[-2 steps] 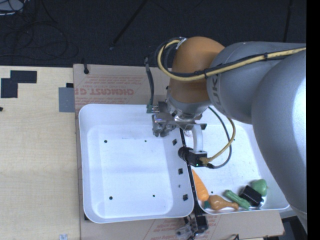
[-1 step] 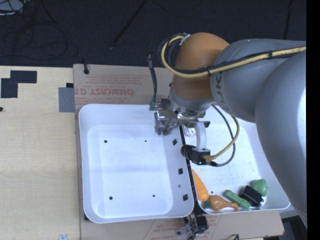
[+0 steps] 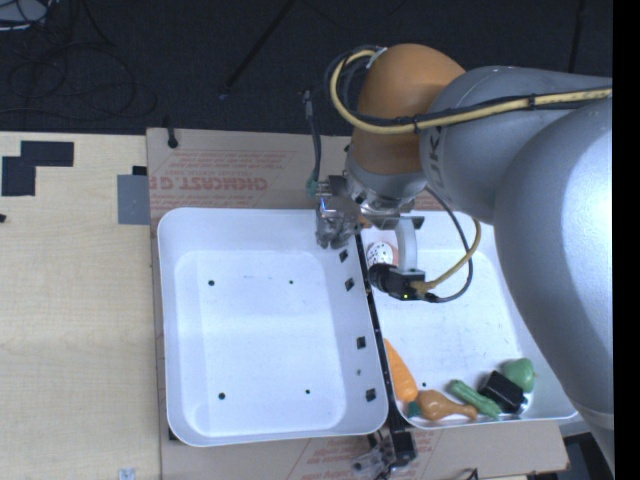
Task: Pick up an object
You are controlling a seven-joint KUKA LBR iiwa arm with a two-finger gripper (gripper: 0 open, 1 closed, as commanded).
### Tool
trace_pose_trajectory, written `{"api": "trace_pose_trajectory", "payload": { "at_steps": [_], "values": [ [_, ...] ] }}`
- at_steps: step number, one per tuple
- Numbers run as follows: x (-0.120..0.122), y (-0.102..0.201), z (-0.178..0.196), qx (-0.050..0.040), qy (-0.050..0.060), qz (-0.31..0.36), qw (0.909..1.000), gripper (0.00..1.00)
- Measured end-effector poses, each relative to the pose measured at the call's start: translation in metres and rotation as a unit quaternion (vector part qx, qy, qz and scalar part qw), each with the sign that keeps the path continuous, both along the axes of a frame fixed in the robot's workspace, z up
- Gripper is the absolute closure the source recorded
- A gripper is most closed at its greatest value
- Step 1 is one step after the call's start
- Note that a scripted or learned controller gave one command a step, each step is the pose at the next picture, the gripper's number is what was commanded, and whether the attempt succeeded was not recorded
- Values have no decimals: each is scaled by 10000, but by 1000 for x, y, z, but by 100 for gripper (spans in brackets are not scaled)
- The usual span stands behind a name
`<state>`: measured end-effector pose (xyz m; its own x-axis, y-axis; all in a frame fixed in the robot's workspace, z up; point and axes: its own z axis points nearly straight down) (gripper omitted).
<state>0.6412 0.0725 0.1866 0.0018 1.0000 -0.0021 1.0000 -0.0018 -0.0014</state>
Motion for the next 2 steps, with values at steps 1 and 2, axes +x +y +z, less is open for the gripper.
{"api": "trace_pose_trajectory", "payload": {
  "at_steps": [1,2],
  "values": [
    [-3,66,-104,7,4,32,10000,100],
    [-2,103,-99,14,7,27,10000,100]
  ]
}}
